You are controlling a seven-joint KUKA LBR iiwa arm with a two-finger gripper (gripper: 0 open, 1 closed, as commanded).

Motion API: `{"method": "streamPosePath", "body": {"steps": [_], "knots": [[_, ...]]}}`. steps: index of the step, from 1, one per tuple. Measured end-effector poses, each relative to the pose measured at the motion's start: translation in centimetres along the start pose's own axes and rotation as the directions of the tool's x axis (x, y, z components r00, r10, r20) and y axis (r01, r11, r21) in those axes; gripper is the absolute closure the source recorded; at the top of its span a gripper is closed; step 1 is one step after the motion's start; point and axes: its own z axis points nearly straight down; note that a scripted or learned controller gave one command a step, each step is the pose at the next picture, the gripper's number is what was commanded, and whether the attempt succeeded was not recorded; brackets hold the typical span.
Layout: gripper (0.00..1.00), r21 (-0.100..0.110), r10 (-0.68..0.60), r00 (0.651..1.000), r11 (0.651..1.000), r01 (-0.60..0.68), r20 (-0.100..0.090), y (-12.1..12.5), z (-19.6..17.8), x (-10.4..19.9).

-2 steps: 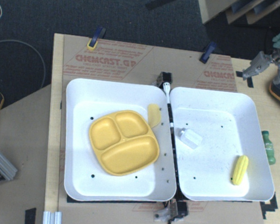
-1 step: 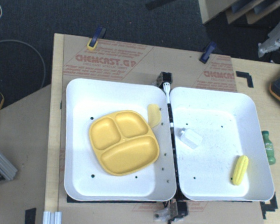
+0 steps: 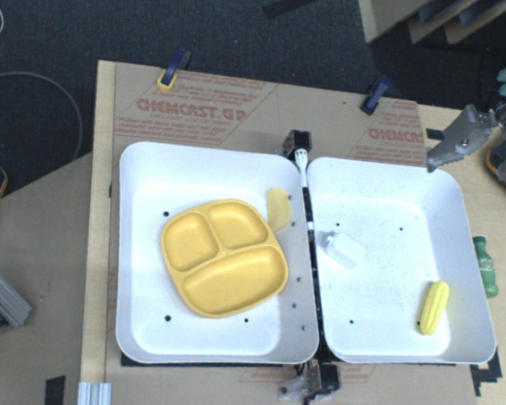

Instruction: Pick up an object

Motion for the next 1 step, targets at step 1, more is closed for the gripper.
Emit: {"method": "streamPosePath", "body": {"steps": [1], "knots": [[1.0, -0.003, 0.007, 1.0, 1.0, -0.007, 0.003, 0.41, -0.96, -0.34]]}}
